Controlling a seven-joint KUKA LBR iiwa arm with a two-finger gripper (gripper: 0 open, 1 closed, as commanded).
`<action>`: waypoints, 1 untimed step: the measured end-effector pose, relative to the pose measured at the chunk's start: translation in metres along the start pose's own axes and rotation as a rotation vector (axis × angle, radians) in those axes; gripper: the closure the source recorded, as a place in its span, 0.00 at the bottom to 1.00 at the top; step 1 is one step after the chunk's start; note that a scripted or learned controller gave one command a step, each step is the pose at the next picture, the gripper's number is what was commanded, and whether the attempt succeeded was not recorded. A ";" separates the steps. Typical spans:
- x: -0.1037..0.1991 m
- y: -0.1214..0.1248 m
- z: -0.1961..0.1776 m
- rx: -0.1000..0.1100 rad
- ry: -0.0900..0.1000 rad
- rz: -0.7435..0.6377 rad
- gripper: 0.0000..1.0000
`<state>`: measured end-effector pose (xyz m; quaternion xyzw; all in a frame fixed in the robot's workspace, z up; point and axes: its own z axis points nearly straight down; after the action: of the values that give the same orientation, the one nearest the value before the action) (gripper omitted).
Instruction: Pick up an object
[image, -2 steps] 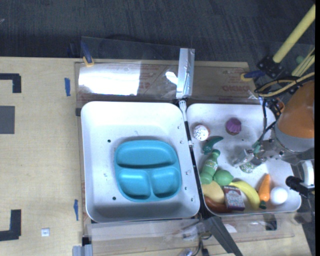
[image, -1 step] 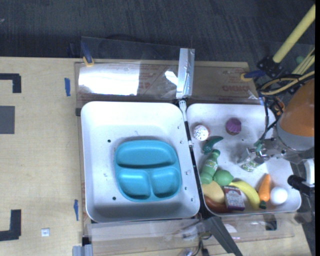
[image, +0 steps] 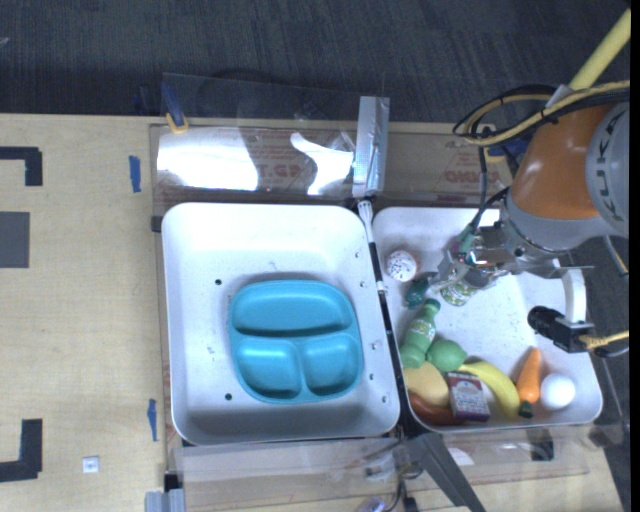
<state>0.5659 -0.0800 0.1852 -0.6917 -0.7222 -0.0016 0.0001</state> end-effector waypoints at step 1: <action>0.034 0.037 -0.014 0.004 -0.002 0.032 1.00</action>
<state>0.6010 -0.0440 0.1989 -0.7031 -0.7111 0.0006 0.0009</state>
